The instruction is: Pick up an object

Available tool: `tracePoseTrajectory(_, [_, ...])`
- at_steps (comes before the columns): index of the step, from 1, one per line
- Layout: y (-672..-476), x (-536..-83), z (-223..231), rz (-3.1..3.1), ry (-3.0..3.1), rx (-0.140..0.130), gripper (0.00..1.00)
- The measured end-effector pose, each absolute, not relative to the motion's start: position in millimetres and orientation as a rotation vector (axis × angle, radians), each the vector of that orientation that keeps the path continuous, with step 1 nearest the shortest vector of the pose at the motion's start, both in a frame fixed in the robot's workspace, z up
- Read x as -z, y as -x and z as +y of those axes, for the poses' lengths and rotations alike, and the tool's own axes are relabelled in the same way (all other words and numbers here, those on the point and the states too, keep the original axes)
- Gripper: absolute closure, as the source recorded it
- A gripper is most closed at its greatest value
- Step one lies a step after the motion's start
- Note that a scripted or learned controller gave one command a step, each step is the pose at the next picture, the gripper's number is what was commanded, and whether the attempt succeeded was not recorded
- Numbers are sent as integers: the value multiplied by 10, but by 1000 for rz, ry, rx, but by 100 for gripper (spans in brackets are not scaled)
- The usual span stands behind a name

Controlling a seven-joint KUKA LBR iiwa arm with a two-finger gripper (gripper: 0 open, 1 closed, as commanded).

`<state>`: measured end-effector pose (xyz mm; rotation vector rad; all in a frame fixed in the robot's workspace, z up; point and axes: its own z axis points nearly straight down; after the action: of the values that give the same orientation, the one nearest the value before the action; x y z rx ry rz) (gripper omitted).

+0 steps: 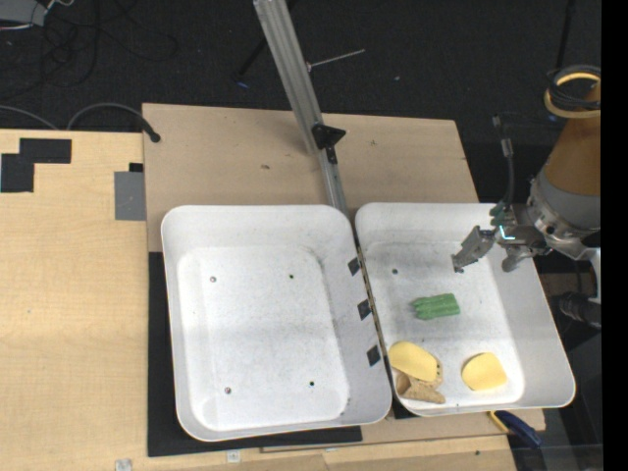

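Fingers (488, 251) look spread apart to me, with nothing between them, hanging over the right bin (392, 226) toward its 2 o'clock corner. I see a green block (436, 307) lying near the bin's middle, at about 7 o'clock from the gripper and apart from it. A yellow lump (413, 360) and a brown scrap (422, 392) touch at 7 o'clock; a round yellow piece (484, 371) sits at 5 o'clock.
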<state>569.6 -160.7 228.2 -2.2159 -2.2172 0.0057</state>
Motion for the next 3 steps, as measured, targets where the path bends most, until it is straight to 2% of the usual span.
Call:
tracePoseTrajectory(1, [-5704, -2307, -1612, -2220, 2220, -2, 0])
tracePoseTrajectory(3, [-5627, -1048, -1599, -2214, 2217, -7, 0])
